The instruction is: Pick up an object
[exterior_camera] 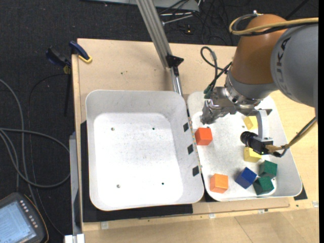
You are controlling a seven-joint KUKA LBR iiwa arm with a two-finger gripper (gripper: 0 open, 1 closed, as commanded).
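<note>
Overhead, the gripper (pixel 208 116) hangs over the far left part of the right bin (pixel 223 156); whether it is closed cannot be told. Just nearer lies an orange-red cube (pixel 203 135), squat, matte, with no long axis, edges slightly skewed to the bin wall. Toward the near edge sit an orange block (pixel 218 182), a blue block (pixel 246 177) and green blocks (pixel 265 177). The left bin (pixel 101 105) is speckled white.
</note>
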